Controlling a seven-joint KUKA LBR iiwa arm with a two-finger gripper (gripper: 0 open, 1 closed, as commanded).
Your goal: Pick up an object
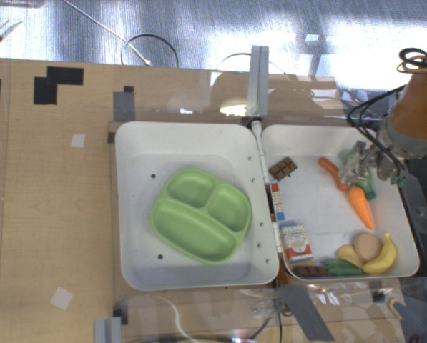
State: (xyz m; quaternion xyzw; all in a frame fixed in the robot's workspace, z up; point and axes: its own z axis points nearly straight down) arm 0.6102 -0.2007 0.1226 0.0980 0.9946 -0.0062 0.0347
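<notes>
Arm (pixel 420 106) enters from the right edge, orange band visible above the wrist, cables looped beside it. It hangs over the far right part of the right bin (pixel 310 191), wrist pitched down. Hand (pixel 362 164) sits low, near the bin's right wall, just above the leafy end of the carrot (pixel 361 206). Can't tell how far the hand is open; metal parts are a blur from this angle, and nothing is clearly seen between them. Carrot lies on the bin floor, tip pointing toward the near edge. An orange-red piece (pixel 332 173) lies just left of the hand, touching or nearly touching the carrot top. Chocolate bar (pixel 282 168) near the bin's left wall, far half. Small carton (pixel 295 241) at the near left, dark brown piece (pixel 310 270) below it at the near edge. Near right corner: banana (pixel 385 257), egg-like tan item (pixel 367 246), yellowish item (pixel 347 254), green pod (pixel 342 267), all clustered and touching. Left bin (pixel 138 191) holds a green divided plate (pixel 200 214), roughly centred, tilted diagonally. Both bins sit on the table (pixel 48 213).
</notes>
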